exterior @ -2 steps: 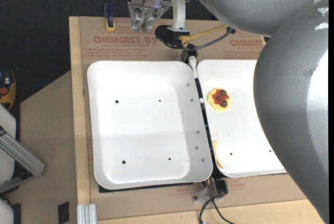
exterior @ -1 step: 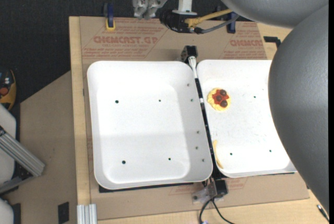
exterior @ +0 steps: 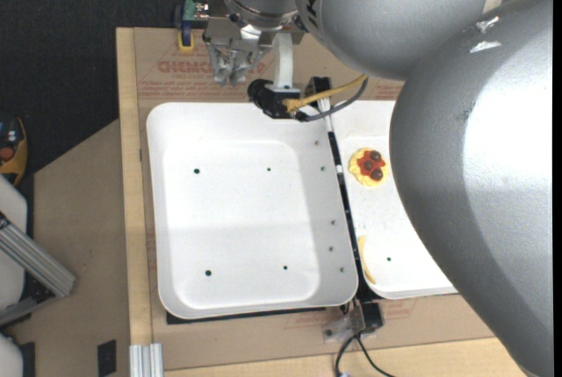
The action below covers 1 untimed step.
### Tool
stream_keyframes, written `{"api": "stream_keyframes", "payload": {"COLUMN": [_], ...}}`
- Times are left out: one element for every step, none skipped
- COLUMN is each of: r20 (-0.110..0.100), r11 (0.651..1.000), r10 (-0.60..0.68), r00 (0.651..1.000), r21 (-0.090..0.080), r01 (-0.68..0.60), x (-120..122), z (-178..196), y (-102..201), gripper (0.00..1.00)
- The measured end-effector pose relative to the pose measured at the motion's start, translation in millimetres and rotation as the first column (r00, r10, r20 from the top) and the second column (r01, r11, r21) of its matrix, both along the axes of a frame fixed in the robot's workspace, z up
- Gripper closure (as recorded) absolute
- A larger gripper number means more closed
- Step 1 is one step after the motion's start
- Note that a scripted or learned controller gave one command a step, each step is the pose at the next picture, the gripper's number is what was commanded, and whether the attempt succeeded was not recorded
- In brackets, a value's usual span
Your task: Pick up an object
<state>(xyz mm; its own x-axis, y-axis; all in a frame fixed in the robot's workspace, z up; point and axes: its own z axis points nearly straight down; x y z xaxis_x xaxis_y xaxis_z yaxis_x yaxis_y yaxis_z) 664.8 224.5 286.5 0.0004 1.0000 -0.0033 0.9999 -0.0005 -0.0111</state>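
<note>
Looking down from the overhead camera, you see the gripper [exterior: 233, 68] hanging beyond the left bin [exterior: 176, 191]; whether its pincer is apart you cannot tell. Your likeliest target, the small yellow-and-red toy [exterior: 368, 166], lies in the right bin [exterior: 413, 283]. It looks light and flat; pinch across its edges.

- arm [exterior: 439, 59] covers most of the right bin [exterior: 386, 270]; its right and far parts are hidden
- gripper [exterior: 230, 68] small and cluttered above the left bin's far rim, finger state unreadable
- pale object [exterior: 363, 257] at the right bin's near-left edge only partly seen, can't identify
- round yellow-red item [exterior: 368, 166] too small to name
- arm itself cut off by top and right edges
</note>
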Motion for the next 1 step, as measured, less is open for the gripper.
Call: {"api": "stream_keyframes", "payload": {"r20": [0.017], "r11": [1.0], "r10": [0.001], "r00": [1.0], "r21": [0.006], "r01": [-0.001], "x": [1.9], "z": [68.4], "y": [0.1], "gripper": [1.0]}}
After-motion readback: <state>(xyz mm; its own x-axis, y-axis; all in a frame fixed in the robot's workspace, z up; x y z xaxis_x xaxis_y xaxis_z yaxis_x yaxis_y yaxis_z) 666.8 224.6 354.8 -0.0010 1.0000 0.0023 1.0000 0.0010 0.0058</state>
